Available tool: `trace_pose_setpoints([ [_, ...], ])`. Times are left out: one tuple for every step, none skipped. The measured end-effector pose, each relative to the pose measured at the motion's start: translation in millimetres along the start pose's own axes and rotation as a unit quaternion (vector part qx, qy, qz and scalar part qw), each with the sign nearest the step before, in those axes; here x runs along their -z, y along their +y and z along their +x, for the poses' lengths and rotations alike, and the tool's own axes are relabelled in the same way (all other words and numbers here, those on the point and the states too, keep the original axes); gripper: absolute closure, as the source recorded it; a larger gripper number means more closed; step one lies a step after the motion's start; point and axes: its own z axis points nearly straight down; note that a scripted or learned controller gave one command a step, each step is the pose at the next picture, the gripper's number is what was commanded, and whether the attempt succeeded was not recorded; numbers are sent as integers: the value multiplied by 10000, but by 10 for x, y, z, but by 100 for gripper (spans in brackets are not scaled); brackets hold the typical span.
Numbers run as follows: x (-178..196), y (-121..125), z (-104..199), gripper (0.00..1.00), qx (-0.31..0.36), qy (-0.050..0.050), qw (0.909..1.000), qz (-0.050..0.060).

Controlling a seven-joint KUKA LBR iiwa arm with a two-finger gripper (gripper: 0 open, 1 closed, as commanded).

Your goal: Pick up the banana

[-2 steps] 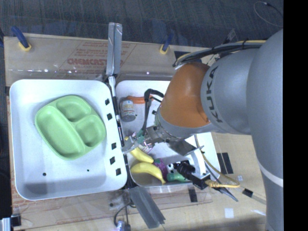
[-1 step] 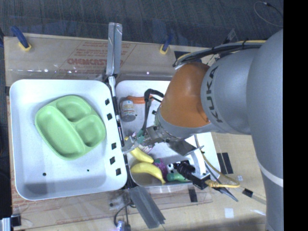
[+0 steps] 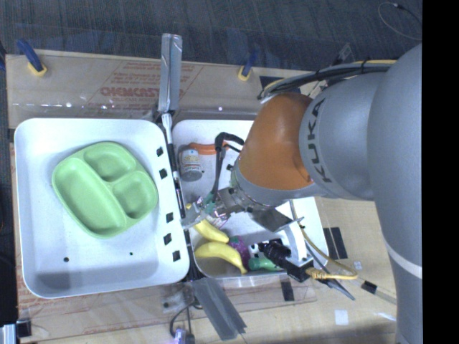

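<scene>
Tool (image 3: 215, 208) in right bin, banana (image 3: 217, 252) just below it

Bright, even light; soft shadows, slight blur

- The banana (image 3: 217, 252) lies in the right-hand bin, down in its near left corner.
- It's yellow and gently curved, resting flat on the bin floor.
- It runs left to right, its right end dipping toward the near wall.
- A second yellow piece sits just beyond it, touching or nearly so; one fruit or two, I can't tell.
</scene>
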Motion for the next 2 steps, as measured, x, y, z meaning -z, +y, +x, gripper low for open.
trace_pose_setpoints([
  [0,0,0,0,0,0,10000,0],
  [0,0,0,0,0,0,10000,0],
])
